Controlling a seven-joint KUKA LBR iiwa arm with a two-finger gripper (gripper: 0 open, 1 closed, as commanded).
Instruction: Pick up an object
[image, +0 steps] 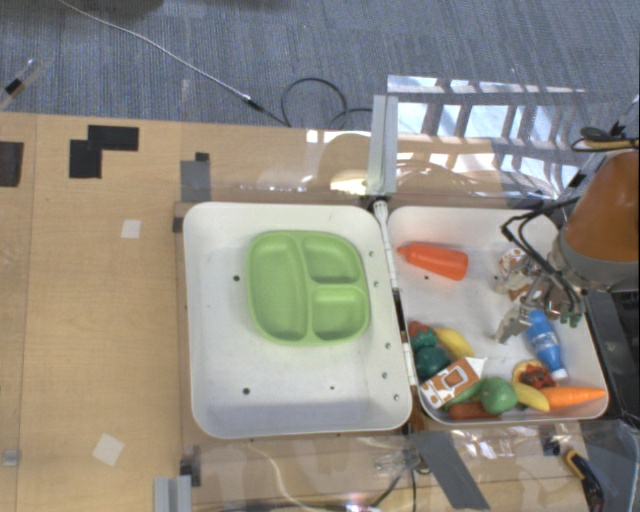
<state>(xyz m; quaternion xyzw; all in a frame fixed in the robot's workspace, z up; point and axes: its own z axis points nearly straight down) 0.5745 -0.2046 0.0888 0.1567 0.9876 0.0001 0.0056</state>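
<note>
Gripper hovers just beside blue bottle in right bin.

Arm cut by right edge

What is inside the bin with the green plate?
In the left bin lies just a green divided plate, with three bare compartments. Whatever might be under the plate is covered, so that cannot be seen. The toy foods are all in the right bin.
</note>
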